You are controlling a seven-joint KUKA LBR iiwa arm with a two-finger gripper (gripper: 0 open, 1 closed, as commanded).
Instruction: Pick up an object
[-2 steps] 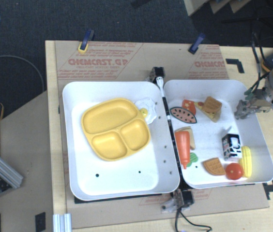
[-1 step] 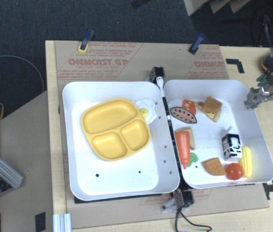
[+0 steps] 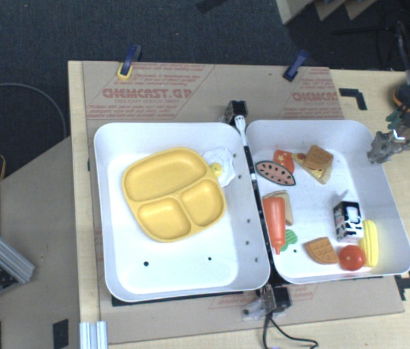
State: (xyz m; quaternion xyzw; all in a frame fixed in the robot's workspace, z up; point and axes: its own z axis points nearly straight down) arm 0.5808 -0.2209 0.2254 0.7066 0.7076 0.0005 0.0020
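My gripper (image 3: pixel 385 148) hangs at the far right rim of the right bin (image 3: pixel 392 195), with nothing seen in it. The right bin holds several toy foods: a toast piece (image 3: pixel 318 163), a dark seeded slice (image 3: pixel 274 171), a red piece (image 3: pixel 283 158), a carrot (image 3: pixel 275 221) lying over a bread slice (image 3: pixel 280 198), a black-and-white carton (image 3: pixel 347 220), a yellow banana (image 3: pixel 370 243), a red tomato (image 3: pixel 351 257) and a brown cracker (image 3: pixel 321 250). The toast piece is the item nearest the gripper, to its left.
The left bin (image 3: pixel 118 253) holds a yellow divided plate (image 3: pixel 172 193) and a fried-egg toy (image 3: pixel 218 166) at the plate's upper right. A black divider clip (image 3: pixel 237 111) sits between the bins at the back. Cardboard lies under both bins.
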